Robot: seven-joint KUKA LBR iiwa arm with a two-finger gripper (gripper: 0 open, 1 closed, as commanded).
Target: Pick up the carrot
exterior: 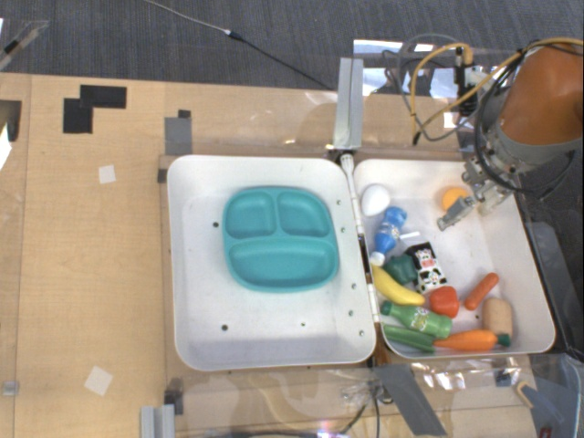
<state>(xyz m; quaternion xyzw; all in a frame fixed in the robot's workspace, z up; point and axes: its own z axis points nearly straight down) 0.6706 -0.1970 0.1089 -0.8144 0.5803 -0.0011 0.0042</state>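
Note:
The carrot [472,340] is long and orange and lies flat along the front wall of the right bin [529,245], its tip pointing right. It rests beside a green bottle [418,318] and a tan cylinder [498,316]. My gripper [459,210] hangs over the back part of the same bin, well behind the carrot and apart from it. It sits just below a small orange fruit [453,195]. The arm's orange band [546,89] is above the bin's back right corner.
Around the carrot lie a banana [395,286], a red pepper [443,300], a red-orange sausage-like piece [481,290], a cow-print block [422,263], a blue bottle [391,229] and a white egg [374,199]. The left bin [196,272] holds a teal divided plate [279,238].

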